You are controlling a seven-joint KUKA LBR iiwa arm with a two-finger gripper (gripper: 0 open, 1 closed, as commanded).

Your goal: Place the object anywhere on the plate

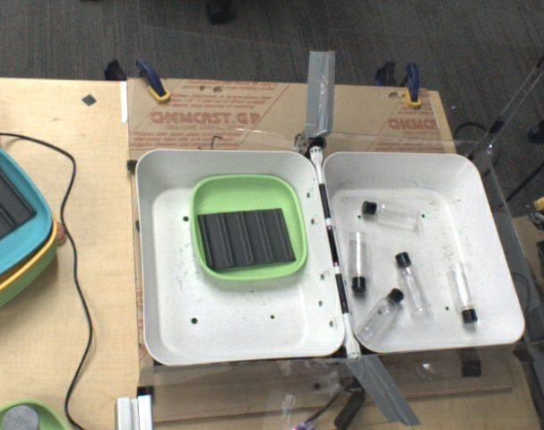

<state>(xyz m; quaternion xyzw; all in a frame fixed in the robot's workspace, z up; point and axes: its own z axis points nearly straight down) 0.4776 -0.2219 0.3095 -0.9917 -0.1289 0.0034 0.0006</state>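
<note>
Judging how the gripper's jaws stand is beyond me from here, so I cannot tell whether they are spread or closed, or have hold of anything. The likeliest pick, a clear plastic vial with a black cap [357,260], lies right of the rounded green plate with a dark ribbed insert [249,234], just across the bins' shared wall. Its long axis runs parallel to the plate's right rim, cap toward the bench front. A good grasp would close across the tube's narrow width at mid-length, not end to end, since it may roll. Four similar capped vials [410,285] lie farther right of the plate, at assorted angles.
</note>
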